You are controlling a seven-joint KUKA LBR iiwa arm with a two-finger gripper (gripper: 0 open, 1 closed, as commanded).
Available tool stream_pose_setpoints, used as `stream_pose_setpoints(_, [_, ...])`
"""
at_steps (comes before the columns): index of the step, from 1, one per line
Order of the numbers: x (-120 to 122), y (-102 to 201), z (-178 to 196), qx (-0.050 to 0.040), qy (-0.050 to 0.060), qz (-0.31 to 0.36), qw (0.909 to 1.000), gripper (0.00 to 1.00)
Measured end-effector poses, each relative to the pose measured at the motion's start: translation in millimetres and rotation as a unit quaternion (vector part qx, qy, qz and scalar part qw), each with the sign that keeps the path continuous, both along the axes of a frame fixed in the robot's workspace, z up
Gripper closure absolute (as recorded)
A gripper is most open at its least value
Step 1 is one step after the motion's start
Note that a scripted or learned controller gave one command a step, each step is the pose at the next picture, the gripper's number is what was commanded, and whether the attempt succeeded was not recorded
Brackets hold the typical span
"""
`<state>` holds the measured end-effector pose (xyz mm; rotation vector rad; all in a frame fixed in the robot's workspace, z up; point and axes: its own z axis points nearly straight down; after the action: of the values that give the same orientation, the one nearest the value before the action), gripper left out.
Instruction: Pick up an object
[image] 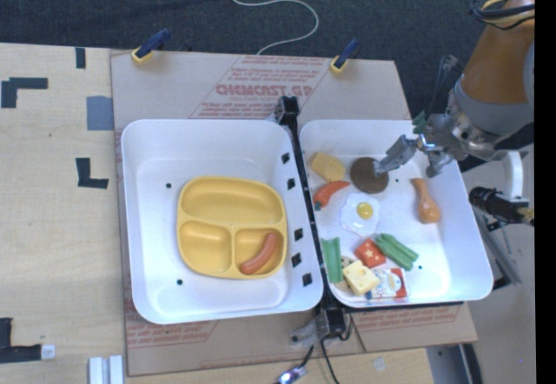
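The brown patty (368,175) lies in the right bin (469,261) just under the tips of the gripper (393,156), whose jaws look spread and empty, likely lined up to close on it, with the drumstick (425,201) off beside them.

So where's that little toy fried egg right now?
The fried egg lies in the right bin, near its middle, just below the brown round patty and above the red piece.
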<state>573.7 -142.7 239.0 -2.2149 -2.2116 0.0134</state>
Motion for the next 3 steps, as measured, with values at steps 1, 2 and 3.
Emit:
stream_pose_setpoints(1, [2, 0, 7, -0.0009, -0.006, 0.001, 1.0000, 0.00])
stream_pose_setpoints(2, [11, -4, -45, -0.0013, -0.004, 0.002, 1.0000, 0.00])
stream_pose_setpoints(3, [12, -8, -90, -0.0014, -0.005, 0.002, 1.0000, 0.00])
